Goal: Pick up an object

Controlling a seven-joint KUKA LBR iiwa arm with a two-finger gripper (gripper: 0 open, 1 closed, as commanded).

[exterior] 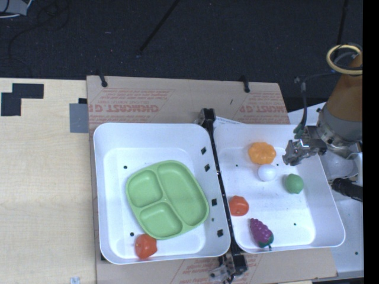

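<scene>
The claw [294, 154] hangs over the right bin [331, 218], near its far right rim, and nothing sits between its tips; whether they are spread or pressed together I cannot tell, the dark metal is too small and cluttered to read.

Take the claw as the landmark. Just beside it and slightly toward the camera lies a green ball [294, 183], round, so no long axis to line up with. That looks like the nearest candidate by a whisker. Toward the divider from the claw sits an orange fruit [262, 152], a flattish lump, roughly level with the claw. Between those two, a white egg [267, 172] rests just beside the orange fruit, perhaps touching it.

Further out from the claw, toward the front of the bin, a red tomato [238, 205] sits near the divider, and a purple bunch of grapes [261, 231] lies with its long axis running front to back.

My call: the move turns on a short shift toward the camera and a straight drop onto the green ball.

Over in the left bin [109, 158], well apart from the claw, a green divided plate [167, 199] and a red-orange fruit [145, 245] at its front corner.
</scene>
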